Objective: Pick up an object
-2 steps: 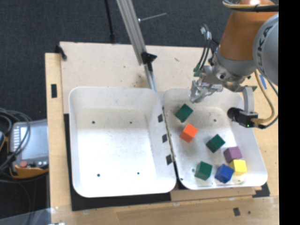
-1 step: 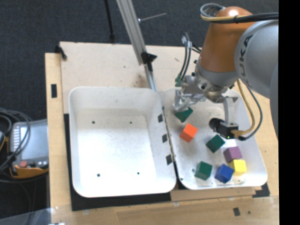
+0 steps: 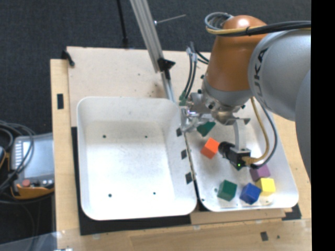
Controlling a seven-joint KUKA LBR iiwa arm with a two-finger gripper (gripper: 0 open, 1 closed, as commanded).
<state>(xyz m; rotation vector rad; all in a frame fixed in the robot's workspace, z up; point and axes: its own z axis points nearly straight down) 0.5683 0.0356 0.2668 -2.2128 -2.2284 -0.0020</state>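
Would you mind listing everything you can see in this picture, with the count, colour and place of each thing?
bins: two, white, side by side on the bench
orange block: one, right bin, just below the gripper
green block: one, right bin, near its front edge
blue block: one, right bin, right of the green block
yellow block: one, right bin, beside the blue block
purple block: one, right bin, just behind the yellow block
teal piece: one, dark green, under the gripper; shape unclear
metal rail: one, silver, slanting above the bins
arm: one, grey with orange band, over the right bin
gripper: one, at the right bin's back left
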